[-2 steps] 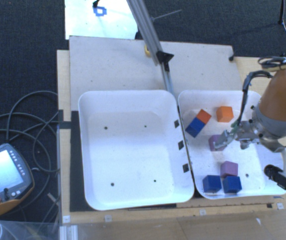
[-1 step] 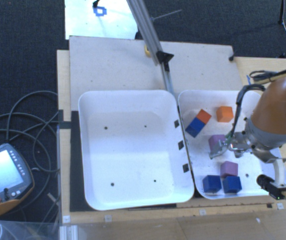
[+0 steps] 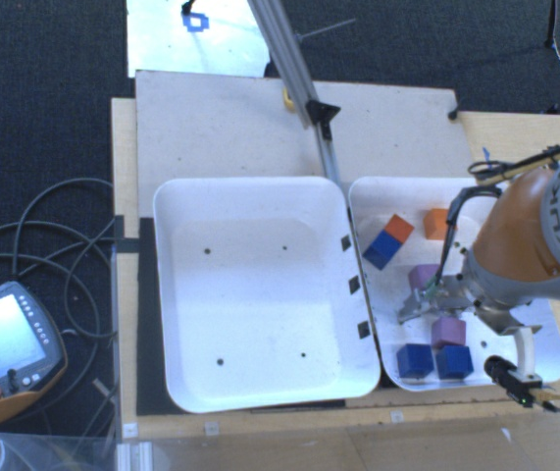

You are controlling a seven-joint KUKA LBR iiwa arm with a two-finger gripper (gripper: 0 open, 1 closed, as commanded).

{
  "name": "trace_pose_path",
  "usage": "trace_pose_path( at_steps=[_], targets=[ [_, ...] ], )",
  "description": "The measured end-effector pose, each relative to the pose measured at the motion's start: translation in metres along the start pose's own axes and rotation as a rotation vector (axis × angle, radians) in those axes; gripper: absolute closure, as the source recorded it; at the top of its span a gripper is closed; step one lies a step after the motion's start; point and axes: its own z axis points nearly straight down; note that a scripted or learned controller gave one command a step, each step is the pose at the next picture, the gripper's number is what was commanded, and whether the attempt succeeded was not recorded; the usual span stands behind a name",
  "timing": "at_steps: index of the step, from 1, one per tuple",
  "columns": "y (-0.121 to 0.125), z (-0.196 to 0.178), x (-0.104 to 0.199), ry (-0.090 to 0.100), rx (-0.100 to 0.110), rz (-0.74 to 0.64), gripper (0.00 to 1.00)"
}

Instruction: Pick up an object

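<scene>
The end effector (image 3: 425, 304) hangs low inside the right bin (image 3: 373, 202), just beside a mauve block (image 3: 424, 278) and above another mauve block (image 3: 448, 332); whether it is wide, narrow or holding anything cannot be told. Near it lie two blue cubes (image 3: 434, 361) at the bin's front, an orange-and-blue block (image 3: 388, 240) and a small orange block (image 3: 436, 224) toward the back.
</scene>
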Motion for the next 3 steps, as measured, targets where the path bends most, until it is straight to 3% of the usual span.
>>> trace_pose_path(
  at_steps=[1, 3],
  targets=[
    [0.002, -0.013, -0.001, -0.002, -0.006, -0.002, 1.00],
    [0.019, -0.119, 0.002, -0.003, -0.009, -0.003, 1.00]
  ],
)
